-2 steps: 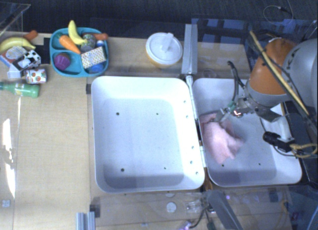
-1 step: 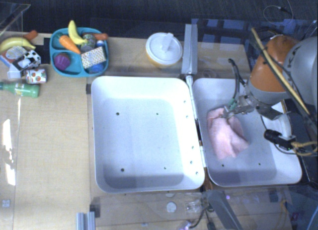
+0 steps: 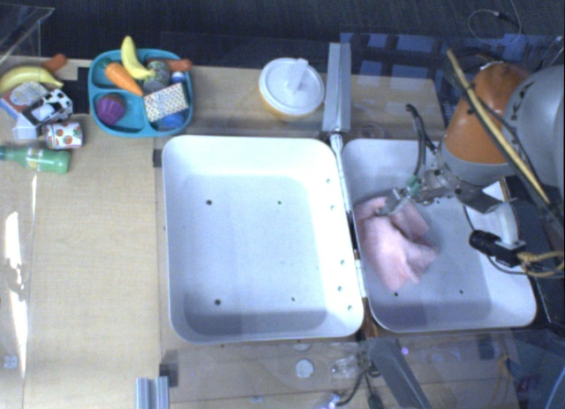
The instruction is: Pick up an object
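I see the gripper down on the pink cloth in the right bin, grip state unclear to me

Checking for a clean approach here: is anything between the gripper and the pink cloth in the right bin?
Nothing visible stands between them. The gripper is down at the upper edge of the pink cloth, the one thing lying in the right bin.
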`<state>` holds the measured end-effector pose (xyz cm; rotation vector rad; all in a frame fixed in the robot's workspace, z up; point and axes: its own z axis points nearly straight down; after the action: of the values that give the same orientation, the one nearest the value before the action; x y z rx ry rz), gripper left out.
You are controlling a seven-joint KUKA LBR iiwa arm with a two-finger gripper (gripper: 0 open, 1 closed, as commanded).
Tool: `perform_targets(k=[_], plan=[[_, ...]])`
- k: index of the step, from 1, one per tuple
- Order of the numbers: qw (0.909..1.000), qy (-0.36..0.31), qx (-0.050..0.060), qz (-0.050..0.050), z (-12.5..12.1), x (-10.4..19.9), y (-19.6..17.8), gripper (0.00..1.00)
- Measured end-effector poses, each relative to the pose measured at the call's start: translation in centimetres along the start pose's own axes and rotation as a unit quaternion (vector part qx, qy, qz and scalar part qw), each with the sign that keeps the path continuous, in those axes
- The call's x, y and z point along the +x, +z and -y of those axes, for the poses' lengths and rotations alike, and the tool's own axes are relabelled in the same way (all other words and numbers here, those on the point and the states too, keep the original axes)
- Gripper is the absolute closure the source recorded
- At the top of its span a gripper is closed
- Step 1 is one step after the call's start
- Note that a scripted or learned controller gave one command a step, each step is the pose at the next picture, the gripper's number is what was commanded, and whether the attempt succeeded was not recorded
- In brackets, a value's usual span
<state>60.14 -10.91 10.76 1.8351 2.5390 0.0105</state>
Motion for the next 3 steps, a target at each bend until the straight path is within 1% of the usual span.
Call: perform_targets(k=[1,2,3], plan=[[1.0000,-0.008,-0.002,0.002,-0.38,1.56,1.67,0.00],[0.9999,-0.009,-0.005,0.002,-0.69,1.71,0.68,1.00],[1.0000,-0.008,-0.005,0.002,-0.67,1.67,0.68,0.00]])
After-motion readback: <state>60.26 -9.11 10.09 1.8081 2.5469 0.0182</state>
